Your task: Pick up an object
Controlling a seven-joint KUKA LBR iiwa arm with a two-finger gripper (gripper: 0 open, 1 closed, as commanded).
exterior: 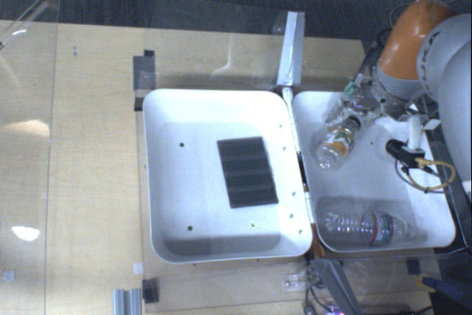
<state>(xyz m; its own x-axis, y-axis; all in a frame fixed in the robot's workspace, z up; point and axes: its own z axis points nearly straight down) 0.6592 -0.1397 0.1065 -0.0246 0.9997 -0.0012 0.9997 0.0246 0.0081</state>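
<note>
A small clear bottle (334,145) with amber contents lies tilted in the upper left of the right bin (442,229). My gripper (354,103) sits at the bin's back edge, right at the bottle's upper end; whether it touches the bottle is unclear. A larger clear plastic bottle (366,226) with a blue label lies on its side along the right bin's front wall. A black ridged rectangular block (247,171) lies flat in the middle of the left bin (166,158).
The grey arm with its orange band (411,37) hangs over the right bin's back right corner. A black connector with a yellow cable (414,158) lies over the right side of that bin. A metal post (290,52) stands behind the gap between the bins.
</note>
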